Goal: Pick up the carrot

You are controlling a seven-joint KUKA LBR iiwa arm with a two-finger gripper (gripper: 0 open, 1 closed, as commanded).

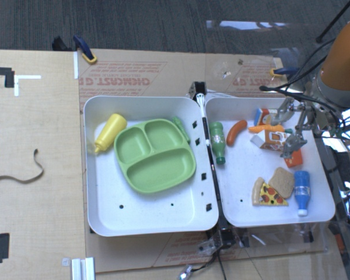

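Observation:
The carrot (259,129) is a small orange piece lying in the right bin (239,212), near its far right part, beside an orange-and-white carton (276,140). My gripper (289,127) hangs over the carton, just right of the carrot. Its fingers (284,109) stand apart, so it is open, and the carrot is not between them. The arm's orange band (343,57) shows at the right edge.
The right bin also holds a red sausage (236,130), a green bottle (217,142), a pizza slice (266,193), bread (283,182), a blue bottle (302,192) and a red block (294,157). The left bin holds a green divided plate (156,155) and a yellow bottle (109,132).

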